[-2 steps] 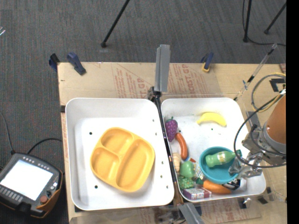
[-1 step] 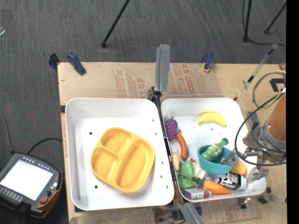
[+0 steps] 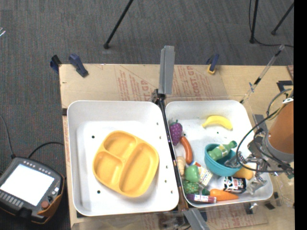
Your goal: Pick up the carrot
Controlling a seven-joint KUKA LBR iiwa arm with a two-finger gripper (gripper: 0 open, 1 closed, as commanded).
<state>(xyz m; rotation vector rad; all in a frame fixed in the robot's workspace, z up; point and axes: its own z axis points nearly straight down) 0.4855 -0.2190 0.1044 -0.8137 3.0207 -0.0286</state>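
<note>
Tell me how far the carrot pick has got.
Done: the arm has reached over the right bin, with the tool near its lower right corner. In hand: nothing visible; the carrot lies on the bin floor by the front wall, just left of the tool. Left: close on it and lift.

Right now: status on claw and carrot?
Claw low over right bin, near corner. Carrot lies free on bin floor beside it. Milk carton and teal bowl crowd it.

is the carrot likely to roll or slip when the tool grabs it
The carrot looks like a smooth, tapered plastic toy, so it may slip toward its thin end. It lies flat, wedged near a carton and the bin wall, so it probably won't roll far. It is likely light and stiff.
</note>
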